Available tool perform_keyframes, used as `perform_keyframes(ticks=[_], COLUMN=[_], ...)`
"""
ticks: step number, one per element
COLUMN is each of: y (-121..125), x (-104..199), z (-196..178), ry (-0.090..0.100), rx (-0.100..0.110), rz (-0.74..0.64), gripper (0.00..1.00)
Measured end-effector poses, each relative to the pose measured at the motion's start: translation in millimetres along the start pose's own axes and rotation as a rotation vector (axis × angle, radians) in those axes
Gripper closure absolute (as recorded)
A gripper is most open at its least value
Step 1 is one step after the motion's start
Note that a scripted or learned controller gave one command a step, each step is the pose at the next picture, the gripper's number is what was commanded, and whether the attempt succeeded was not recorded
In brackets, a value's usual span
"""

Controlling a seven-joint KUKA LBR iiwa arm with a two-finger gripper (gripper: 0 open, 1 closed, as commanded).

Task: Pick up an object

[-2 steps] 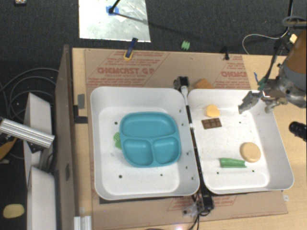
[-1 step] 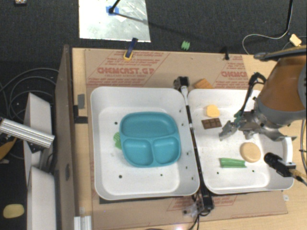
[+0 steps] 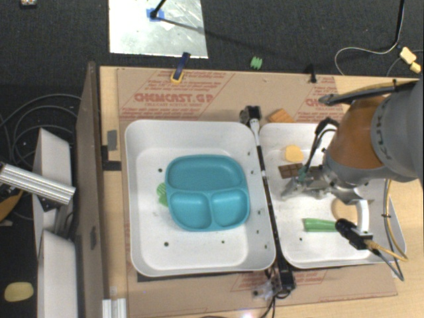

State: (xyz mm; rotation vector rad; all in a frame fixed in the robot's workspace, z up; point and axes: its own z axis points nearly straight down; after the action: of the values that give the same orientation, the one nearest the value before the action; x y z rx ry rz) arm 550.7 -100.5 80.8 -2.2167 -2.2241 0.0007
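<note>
The arm point(image 3: 377, 134) reaches in from 3 o'clock, its wrist bent low over the right bin point(image 3: 291, 254). The gripper point(image 3: 291, 187) lies near the bin's left wall; whether it is open or closed cannot be told. A brown block point(image 3: 288, 171) sits just beside it at 12 o'clock, with a yellow piece point(image 3: 293, 154) beyond. A green stick point(image 3: 320, 224) lies at 5 o'clock. The left bin point(image 3: 142, 244) holds a blue divided tray point(image 3: 207, 192).

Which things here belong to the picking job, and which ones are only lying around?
Job: tool; yellow piece, brown piece and green stick, all in the right bin.
Lying about: blue divided tray in the left bin; orange block behind the bins; shiny sheet on the floor.
</note>
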Motion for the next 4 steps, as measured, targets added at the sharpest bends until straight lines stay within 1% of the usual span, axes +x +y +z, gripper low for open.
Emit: perform_keyframes(ticks=[1,2,3,4], y=[93.1,105.2,98.9,99.1], x=[-65.5,-3.4,8.5,7.6], z=[-42.7,-2.5,-3.7,-14.5], ry=[-0.007,0.001,-0.001,0.0], rx=[-0.016,-0.003,-0.002,-0.001], rz=[0.0,-0.007,-0.003,-0.004], gripper=[0.0,0.0,0.0,1.0])
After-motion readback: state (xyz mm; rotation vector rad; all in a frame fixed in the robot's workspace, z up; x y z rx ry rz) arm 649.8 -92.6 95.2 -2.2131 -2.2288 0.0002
